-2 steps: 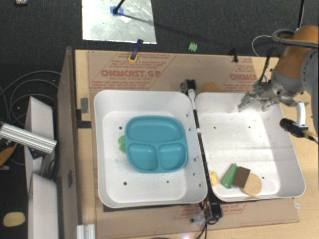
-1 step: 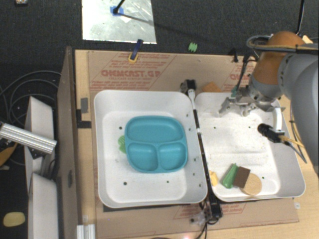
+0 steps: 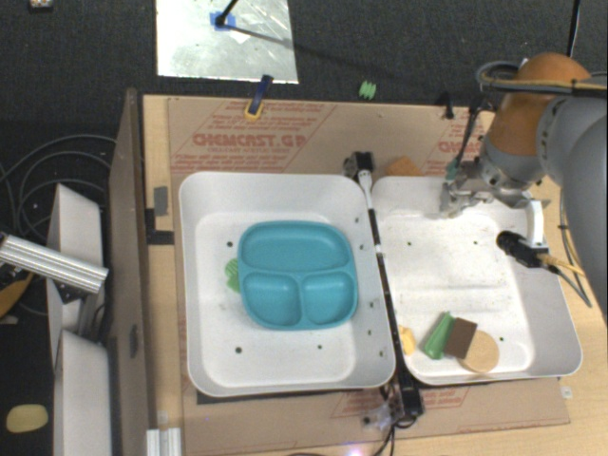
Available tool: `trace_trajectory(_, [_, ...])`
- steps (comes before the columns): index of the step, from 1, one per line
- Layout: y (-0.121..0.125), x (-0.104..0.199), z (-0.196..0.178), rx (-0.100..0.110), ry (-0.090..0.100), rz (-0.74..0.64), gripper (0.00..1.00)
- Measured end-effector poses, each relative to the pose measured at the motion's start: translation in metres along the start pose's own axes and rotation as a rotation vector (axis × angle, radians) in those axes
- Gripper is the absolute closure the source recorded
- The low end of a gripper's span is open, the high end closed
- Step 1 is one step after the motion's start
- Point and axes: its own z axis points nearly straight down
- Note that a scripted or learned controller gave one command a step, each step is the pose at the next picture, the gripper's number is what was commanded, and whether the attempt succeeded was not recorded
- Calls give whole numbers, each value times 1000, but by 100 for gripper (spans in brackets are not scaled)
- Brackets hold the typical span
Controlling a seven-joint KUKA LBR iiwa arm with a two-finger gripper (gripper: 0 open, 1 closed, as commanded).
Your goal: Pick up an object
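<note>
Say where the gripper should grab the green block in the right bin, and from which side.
Grip the green block across its narrow width near the upper end, coming straight down from above. It lies slanted, with the brown block tight against its right side lower down, so the upper end offers more room.

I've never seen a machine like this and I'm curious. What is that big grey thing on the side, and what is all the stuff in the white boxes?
The grey thing with the orange band is a robot arm. A program moves it. Its job is to pick something up. The camera sits above the bench and looks down at a slant, so the arm comes in from the picture's right. At the arm's end is its tool, hanging over the far part of the right bin. I can't tell if it is open or shut, and I see nothing in it. Near that bin's front lie a green block, a brown block and a tan disc. The left bin holds a blue divided tray.
</note>
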Motion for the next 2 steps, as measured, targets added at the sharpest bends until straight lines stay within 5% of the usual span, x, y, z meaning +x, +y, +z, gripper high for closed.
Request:
trace_trajectory(1, [0, 0, 1, 1, 0, 0, 0])
trace_trajectory(2, [-15, 51, 13, 7, 2, -1, 0])
